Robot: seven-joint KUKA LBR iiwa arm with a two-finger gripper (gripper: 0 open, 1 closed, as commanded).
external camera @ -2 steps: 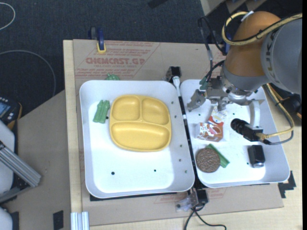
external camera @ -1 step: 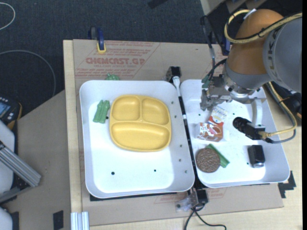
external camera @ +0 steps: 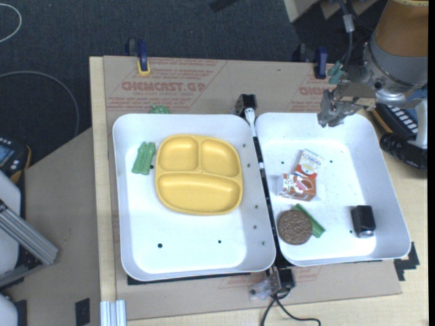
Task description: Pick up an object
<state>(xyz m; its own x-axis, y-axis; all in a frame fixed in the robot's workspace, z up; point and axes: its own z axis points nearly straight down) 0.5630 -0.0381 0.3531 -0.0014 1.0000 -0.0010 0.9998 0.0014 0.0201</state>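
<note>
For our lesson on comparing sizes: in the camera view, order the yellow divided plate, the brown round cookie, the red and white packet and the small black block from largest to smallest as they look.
1. yellow divided plate
2. red and white packet
3. brown round cookie, close to the packet, so this order is unsure
4. small black block

The bench [external camera: 102, 182] (board-topped) bears the left bin [external camera: 136, 243] and right bin [external camera: 380, 175].

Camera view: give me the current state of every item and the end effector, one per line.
End effector: above right bin's far edge, holding nothing visible.
Yellow divided plate: upright, in left bin.
Green piece: lying beside plate.
Red-white packet: lying flat, right bin.
Brown disc: flat.
Black block: resting.
</note>
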